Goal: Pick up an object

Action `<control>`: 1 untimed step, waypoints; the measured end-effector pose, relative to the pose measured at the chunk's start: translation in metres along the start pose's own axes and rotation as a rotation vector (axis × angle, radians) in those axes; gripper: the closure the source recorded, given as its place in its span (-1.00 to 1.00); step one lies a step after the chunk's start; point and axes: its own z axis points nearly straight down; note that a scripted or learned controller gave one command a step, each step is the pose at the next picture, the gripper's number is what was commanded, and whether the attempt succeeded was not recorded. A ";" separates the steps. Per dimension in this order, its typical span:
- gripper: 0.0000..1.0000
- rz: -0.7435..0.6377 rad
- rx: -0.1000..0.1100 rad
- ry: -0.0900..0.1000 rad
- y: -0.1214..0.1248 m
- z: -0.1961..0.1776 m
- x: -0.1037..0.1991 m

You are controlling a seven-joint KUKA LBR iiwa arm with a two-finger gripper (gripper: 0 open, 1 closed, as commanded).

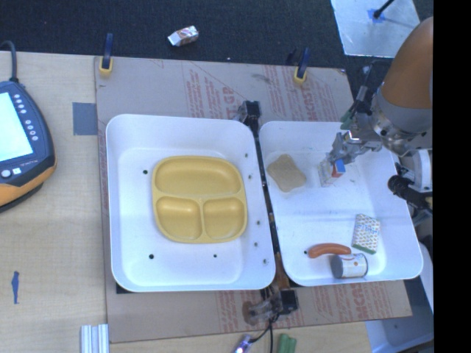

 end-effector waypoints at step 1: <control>1.00 0.000 0.003 0.000 -0.011 -0.020 0.065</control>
